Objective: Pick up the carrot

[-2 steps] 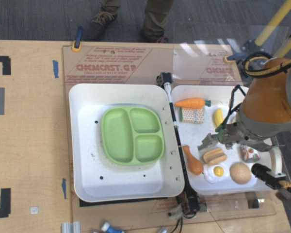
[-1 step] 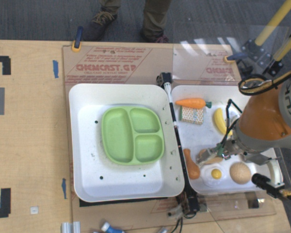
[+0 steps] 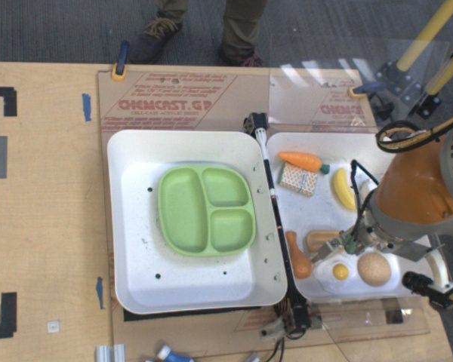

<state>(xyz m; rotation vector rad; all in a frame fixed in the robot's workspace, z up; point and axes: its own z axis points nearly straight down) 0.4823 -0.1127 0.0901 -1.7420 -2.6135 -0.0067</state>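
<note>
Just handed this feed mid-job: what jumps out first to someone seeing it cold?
The grey arm with its orange band dominates the right side, hanging over the right bin above a fried egg and a tan egg. The green divided plate sits alone in the left bin. The carrot lies untouched at the right bin's far edge, beside a cracker.

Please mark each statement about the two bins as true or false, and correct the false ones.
1. The carrot lies in the right bin, near its far edge. True.
2. The green plate sits in the right bin. False: it sits in the left bin.
3. The banana lies on the green plate. False: it lies in the right bin, right of the carrot.
4. The gripper is over the right bin, apart from the carrot. True.
5. The plate has three compartments. True.
</note>
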